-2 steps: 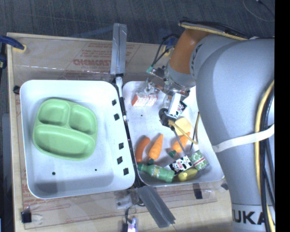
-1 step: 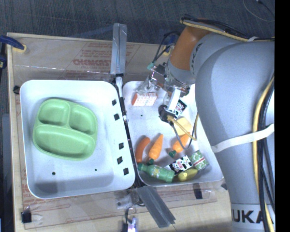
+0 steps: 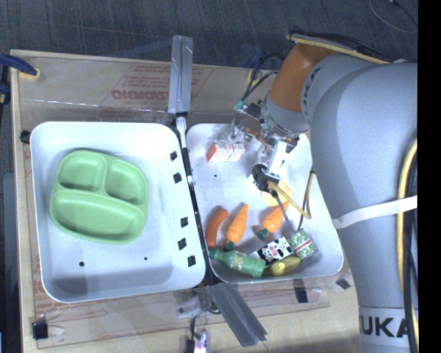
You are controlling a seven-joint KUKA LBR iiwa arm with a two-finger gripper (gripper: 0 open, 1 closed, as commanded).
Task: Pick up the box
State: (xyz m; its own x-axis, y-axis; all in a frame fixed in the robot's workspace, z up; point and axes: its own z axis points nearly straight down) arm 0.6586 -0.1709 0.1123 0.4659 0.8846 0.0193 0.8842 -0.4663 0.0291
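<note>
Dark grey, carpet-like floor [image 3: 95, 13] beyond far edge. Pale wooden bench [image 3: 81, 72] under clear sheet with faded red print. Blue clamps [image 3: 18, 66] at far-left corner. Grey metal bar [image 3: 181, 72] far middle. Light even, soft shadows.

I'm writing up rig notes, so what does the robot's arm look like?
The arm is thick, rounded and pale grey, with an orange band above the wrist, a white strap across it and KUKA lettering low down. Thin dark cables run by the small metallic hand.
</note>
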